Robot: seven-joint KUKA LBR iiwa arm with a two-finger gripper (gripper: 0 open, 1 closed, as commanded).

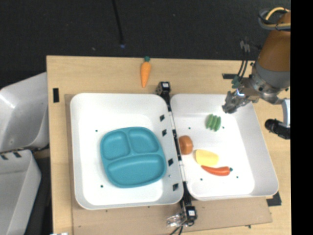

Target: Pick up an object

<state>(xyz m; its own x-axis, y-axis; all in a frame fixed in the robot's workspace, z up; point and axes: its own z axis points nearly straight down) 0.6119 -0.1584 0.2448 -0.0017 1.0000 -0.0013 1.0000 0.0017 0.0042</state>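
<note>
The right bin [254, 146] holds a small green ridged piece [212, 122], an orange-brown round piece [185, 144] against its left wall, a yellow piece [206, 156] and a red chili pepper [216, 170] just below it. My gripper [231, 105] hangs over the bin's far right corner, up and to the right of the green piece, with nothing seen between its fingers. The arm's orange band [274, 48] rises above it at the right edge.
The left bin [80, 131] holds a blue three-compartment plate [132, 155]. An orange carrot [145, 72] lies on the wooden bench beyond the bins. Black clamps [163, 88] join the bins along the middle seam.
</note>
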